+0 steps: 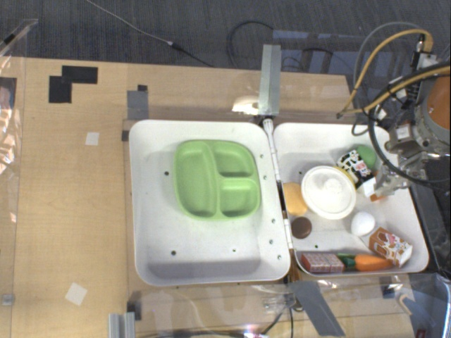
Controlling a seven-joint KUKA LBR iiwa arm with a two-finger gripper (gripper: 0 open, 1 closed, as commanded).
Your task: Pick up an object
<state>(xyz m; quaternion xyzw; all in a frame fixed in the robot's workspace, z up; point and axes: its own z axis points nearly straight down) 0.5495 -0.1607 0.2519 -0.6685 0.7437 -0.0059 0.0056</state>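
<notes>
Hanging over the right bin (421, 255), the tool (386, 187) has picked up nothing yet (its grip can't be told); the toys still wait.

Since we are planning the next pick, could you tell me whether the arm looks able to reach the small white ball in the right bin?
Probably yes: the small white ball lies uncovered, just below the tool.

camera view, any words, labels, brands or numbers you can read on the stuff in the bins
None can be read.
Brown and white carton: print too small and blurred.
Red packet: print blurred.
Cow-patterned item: black and white patches, no legible text.
Green divided tray and white bowl: no visible markings.
</notes>
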